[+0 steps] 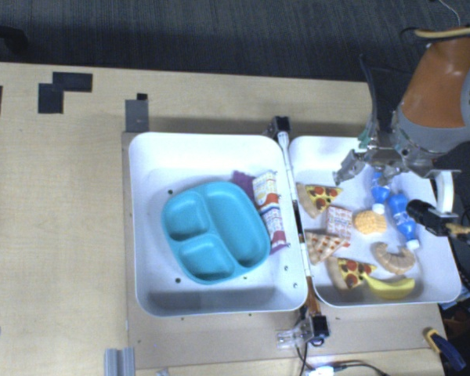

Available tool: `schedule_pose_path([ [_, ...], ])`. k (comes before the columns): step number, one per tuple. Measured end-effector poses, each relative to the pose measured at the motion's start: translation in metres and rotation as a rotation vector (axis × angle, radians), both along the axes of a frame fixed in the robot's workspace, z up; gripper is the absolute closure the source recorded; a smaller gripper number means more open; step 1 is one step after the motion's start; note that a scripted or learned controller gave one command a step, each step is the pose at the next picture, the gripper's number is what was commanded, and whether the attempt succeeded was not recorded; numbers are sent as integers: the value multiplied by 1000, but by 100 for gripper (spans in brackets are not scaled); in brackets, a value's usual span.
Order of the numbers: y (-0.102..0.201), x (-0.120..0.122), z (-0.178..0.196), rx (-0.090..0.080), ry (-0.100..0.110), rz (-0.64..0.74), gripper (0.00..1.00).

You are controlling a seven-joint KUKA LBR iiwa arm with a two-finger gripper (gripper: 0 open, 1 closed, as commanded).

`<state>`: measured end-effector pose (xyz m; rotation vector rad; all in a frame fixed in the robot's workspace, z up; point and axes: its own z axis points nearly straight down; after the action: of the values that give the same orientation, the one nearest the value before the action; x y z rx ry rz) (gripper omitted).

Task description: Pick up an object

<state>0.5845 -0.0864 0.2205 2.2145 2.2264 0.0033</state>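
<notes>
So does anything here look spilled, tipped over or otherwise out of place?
Mostly no. The one oddity is a tube in the left bin, leaning propped against the blue divided plate's right edge rather than lying flat.

From my station the feed is evenly lit from above, fairly bright. The two shallow white plastic bins (pixel 145 233) show soft grey shadows along their inner walls and no harsh glare. The pale wooden bench (pixel 55 233) looks flat. Everything is slightly soft and low in resolution; the dark floor at top is grainy.

tool (pixel 359 165) over right bin (pixel 446 288), toy food
</notes>
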Motion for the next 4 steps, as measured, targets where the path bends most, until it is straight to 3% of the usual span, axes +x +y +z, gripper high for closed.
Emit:
schedule_pose_path([
  [1,0,51,-108,0,4,1,0],
  [2,-7,-20,-130,-1,-13,-3,0],
  [3,-5,-16,-116,1,-23,-1,100],
  [4,-5,-17,-118,2,-18,-1,0],
])
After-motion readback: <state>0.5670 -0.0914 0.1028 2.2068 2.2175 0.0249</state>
